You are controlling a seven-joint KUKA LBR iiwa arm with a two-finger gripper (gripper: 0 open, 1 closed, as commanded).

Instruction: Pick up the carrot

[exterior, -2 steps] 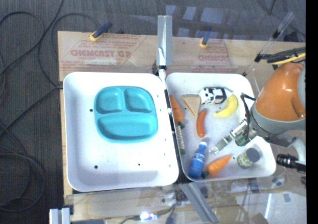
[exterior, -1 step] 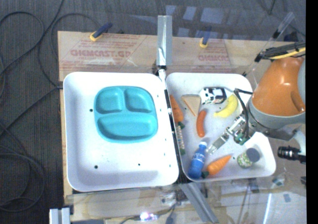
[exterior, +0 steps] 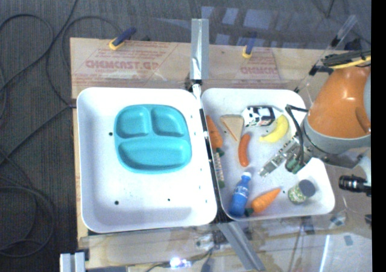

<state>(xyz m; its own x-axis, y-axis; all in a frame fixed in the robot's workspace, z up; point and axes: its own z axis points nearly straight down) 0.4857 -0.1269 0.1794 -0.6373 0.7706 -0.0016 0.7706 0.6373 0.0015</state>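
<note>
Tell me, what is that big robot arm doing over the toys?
The grey and orange robot arm reaches into the right white bin, its gripper hovering near the yellow banana. The orange carrot it should pick up lies untouched near the bin's front, beside a blue bottle.

Gripper [exterior: 272,164] is hanging over the right bin [exterior: 313,207], mid-floor. Carrot [exterior: 265,199] is lying just below the jaws, bottle [exterior: 240,193] sitting left of the carrot. Banana [exterior: 275,129] is lying above the jaws, wedge [exterior: 232,125] up-left of them. Jar [exterior: 302,191] is sitting right of the jaws. Divided tray [exterior: 153,138] is sitting far left, in the left bin [exterior: 96,204].
</note>
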